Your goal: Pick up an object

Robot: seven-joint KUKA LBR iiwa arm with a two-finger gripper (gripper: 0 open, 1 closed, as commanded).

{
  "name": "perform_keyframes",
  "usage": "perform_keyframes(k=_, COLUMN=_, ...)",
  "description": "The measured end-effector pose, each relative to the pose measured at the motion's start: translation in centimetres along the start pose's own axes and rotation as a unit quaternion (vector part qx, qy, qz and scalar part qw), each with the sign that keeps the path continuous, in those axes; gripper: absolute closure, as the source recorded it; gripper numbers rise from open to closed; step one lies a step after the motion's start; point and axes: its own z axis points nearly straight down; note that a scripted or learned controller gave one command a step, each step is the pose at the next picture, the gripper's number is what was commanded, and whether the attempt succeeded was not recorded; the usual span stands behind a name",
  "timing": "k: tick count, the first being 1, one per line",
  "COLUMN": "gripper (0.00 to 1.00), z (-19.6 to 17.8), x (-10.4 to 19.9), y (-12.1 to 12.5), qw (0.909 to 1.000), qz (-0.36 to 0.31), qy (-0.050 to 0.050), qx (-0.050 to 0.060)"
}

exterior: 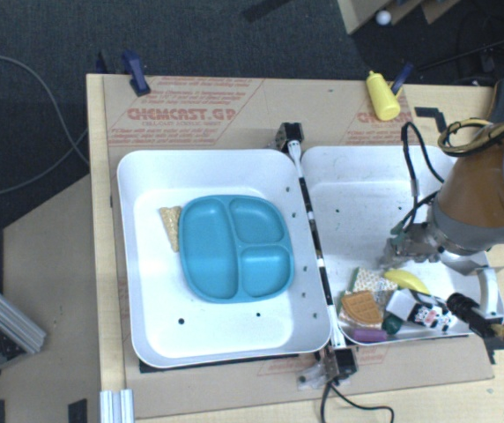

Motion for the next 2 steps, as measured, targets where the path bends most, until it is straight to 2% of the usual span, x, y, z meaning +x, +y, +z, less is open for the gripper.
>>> perform_keyframes(k=1, gripper=1.00, z=-9.06, x=5.68, y=6.56, qw=1.0000, qz=-0.001, qy=0.001, qx=0.001)
perform_keyframes(k=2, gripper=0.00, z=-9.01, x=5.65, y=6.52, qw=1.0000, qz=-0.001, qy=0.000, qx=0.001)
